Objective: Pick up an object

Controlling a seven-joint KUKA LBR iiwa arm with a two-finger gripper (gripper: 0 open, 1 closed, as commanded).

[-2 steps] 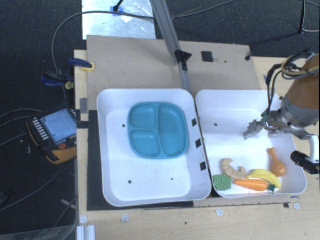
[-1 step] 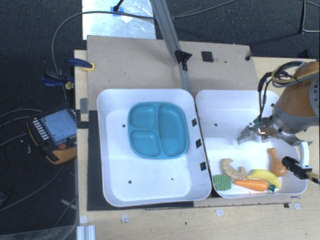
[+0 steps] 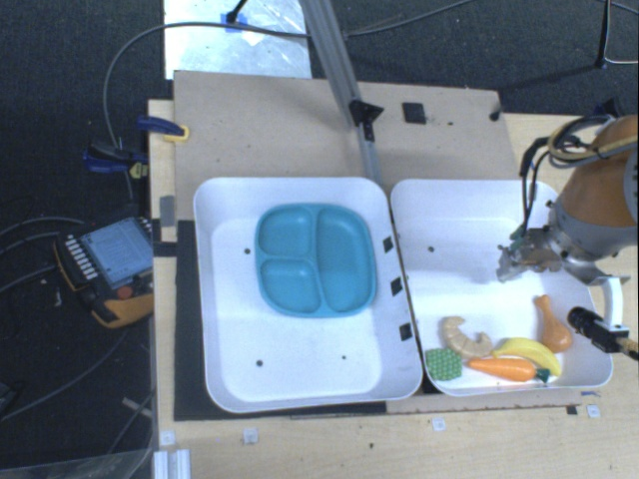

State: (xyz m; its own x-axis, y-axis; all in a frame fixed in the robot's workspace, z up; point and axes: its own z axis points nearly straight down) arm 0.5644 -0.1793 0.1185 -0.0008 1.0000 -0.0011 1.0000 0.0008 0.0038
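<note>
Along right bin's (image 3: 439, 208) near edge, toy food (image 3: 494, 352)

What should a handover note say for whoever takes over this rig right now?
Gripper: low over the right white bin, at its right side; nothing visible between its fingers, and whether they are open cannot be told.
Things: the toy food sits clustered at the right bin's near edge: yellow plastic banana, orange carrot, tan drumstick, beige curled piece, small green textured piece. A blue divided plate lies in the left white bin.
Done: nothing picked.
Left: grasp one object and lift it; the drumstick looks nearest.
</note>
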